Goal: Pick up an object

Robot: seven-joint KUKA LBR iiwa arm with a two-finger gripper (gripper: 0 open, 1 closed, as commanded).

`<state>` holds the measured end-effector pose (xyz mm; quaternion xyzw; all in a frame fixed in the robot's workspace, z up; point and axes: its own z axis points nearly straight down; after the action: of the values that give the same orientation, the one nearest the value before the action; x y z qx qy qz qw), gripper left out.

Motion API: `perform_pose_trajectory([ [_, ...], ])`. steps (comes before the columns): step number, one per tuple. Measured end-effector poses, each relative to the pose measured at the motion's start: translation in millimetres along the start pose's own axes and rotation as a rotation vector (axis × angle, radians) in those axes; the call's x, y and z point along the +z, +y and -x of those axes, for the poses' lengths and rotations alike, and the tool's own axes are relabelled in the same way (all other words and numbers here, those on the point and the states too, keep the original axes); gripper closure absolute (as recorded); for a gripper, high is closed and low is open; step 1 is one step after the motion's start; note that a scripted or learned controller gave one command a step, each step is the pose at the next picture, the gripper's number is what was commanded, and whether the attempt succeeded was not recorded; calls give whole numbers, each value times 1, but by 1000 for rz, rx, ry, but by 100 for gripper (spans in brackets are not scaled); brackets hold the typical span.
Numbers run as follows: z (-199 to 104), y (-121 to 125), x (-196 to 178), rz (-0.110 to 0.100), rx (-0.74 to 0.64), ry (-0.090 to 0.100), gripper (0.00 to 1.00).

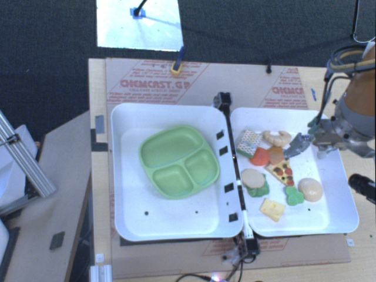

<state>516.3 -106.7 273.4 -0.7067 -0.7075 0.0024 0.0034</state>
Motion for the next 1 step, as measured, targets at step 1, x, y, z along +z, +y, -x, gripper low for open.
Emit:
perform_pose_trajectory([
  [1, 0, 2, -5, 10, -2, -2, 0],
])
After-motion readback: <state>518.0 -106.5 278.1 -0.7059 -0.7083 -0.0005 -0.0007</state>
